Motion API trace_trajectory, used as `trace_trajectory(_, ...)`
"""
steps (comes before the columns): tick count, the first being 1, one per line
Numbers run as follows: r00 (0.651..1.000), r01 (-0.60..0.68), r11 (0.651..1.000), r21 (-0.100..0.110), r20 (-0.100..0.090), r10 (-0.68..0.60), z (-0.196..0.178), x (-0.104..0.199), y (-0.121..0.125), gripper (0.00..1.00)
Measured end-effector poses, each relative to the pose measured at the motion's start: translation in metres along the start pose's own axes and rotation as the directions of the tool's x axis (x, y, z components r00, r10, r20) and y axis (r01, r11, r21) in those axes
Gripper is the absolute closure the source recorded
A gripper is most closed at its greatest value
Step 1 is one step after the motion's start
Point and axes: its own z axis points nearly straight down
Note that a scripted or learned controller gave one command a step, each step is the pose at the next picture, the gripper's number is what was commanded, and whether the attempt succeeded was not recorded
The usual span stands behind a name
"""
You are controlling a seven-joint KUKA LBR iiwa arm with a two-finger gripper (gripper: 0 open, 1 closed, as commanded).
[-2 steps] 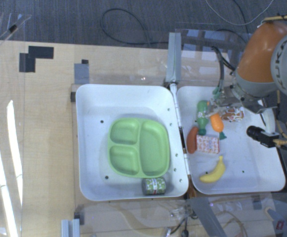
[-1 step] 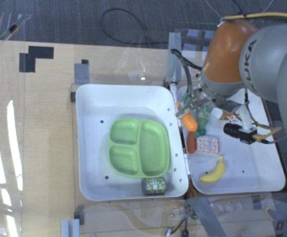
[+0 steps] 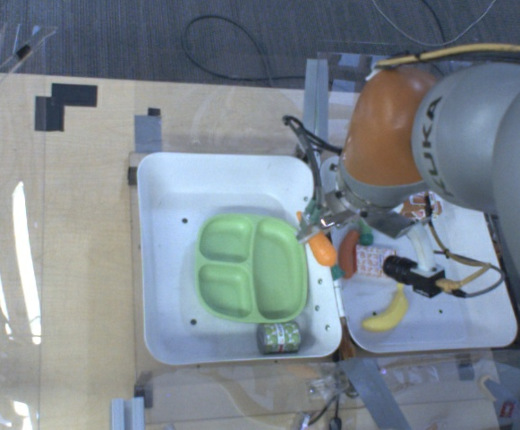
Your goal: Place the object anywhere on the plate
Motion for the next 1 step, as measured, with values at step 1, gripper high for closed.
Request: trace_trajectory(1, 1.000, -0.001, 1.000, 0.000, 0.000, 0.001, -0.0001, -0.0005, -0.0001, 0.00)
